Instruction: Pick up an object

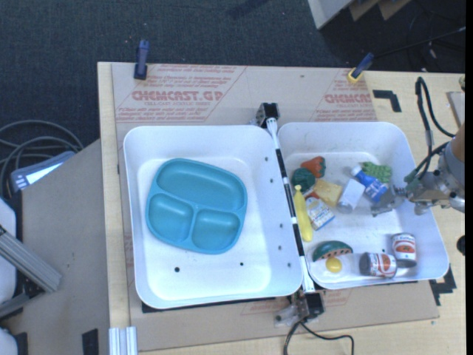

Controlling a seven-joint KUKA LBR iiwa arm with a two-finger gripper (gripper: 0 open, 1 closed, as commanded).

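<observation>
Your gripper [386, 205] sat low over the right bin [414, 154], near its right wall; I couldn't tell how wide it was set. Nothing was visibly held. The nearest target was the blue-and-white bottle [367, 183], just to its left, crowded by a green toy [378, 171]. You'd have done well to centre on the bottle alone before descending.

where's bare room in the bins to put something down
Free: the left bin floor all around the blue tray, widest below it. Crowded: the right bin, with cans, a banana and the gripper; a small bare patch lies mid-floor.
</observation>
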